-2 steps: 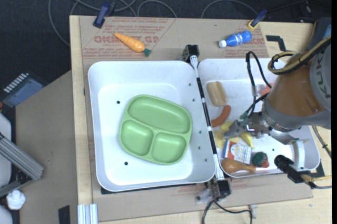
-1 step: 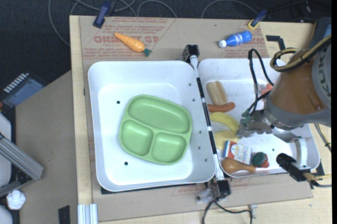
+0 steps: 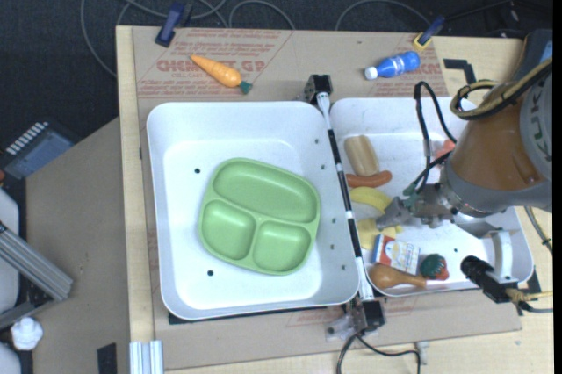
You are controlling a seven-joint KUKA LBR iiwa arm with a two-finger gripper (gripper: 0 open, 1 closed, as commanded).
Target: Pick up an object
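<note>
Because the toy food is crowded into the right-hand bin (image 3: 518, 262) at the frame's lower right, the tool (image 3: 406, 212) hangs low just beside the yellow banana (image 3: 369, 199), likely its target, though its grip state cannot be told.

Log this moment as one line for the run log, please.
arm: over right bin | gripper: low among toy food, beside banana | grasp: unclear | left bin: green tray
</note>
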